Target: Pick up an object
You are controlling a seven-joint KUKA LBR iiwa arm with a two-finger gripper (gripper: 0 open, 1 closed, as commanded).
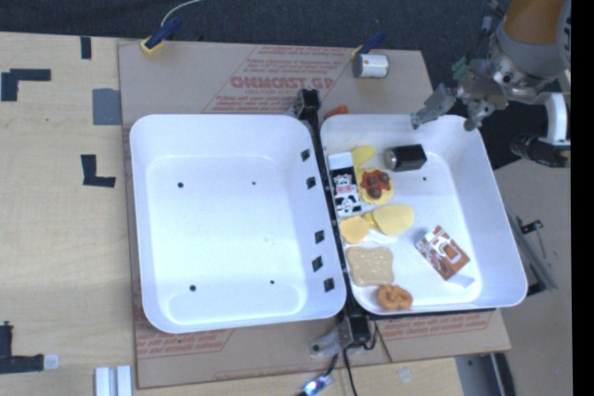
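The right bin (490, 199) contains a black cylinder (406, 158), a black-and-white carton (344, 191), a small pizza toy (375, 185), yellow pieces (393, 219), a bread slice (369, 265), a pretzel-like piece (393, 297) and a red-and-white packet (442, 252). The left bin (223, 218) adjoins it (black clips along the shared wall). The gripper (448, 108) hovers over the right bin's far rim, fingers spread, gripping nothing. A silver cylinder (373, 65) lies on the cardboard beyond.

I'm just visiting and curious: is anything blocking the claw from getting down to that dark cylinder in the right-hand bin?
Nothing visible does. The gripper hangs above the right bin's far edge, and the dark cylinder lies apart from the other items, open from above.
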